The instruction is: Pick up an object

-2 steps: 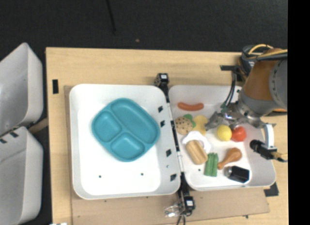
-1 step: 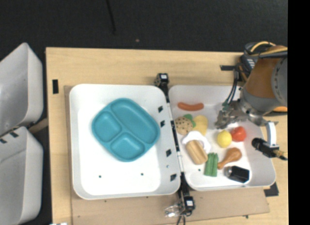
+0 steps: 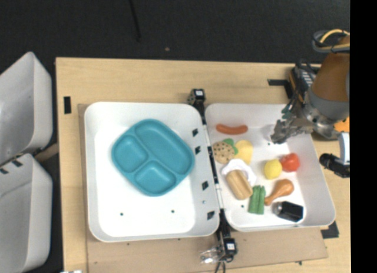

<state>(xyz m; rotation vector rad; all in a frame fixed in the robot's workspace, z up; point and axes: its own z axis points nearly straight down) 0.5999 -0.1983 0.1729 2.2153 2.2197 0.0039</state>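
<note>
My gripper (image 3: 277,134) hovers over the right bin (image 3: 321,207) near its far right corner, above bare floor beside the sausage (image 3: 232,129); I cannot tell its opening. The toy foods (image 3: 259,175) cluster centrally, none yet grasped. The left bin (image 3: 94,207) holds a blue divided plate (image 3: 153,156) on the wooden bench (image 3: 147,80).

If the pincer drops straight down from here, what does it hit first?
Probably bare floor of the right bin, since the pincer hangs between the sausage and tomato; depth is unclear.
</note>
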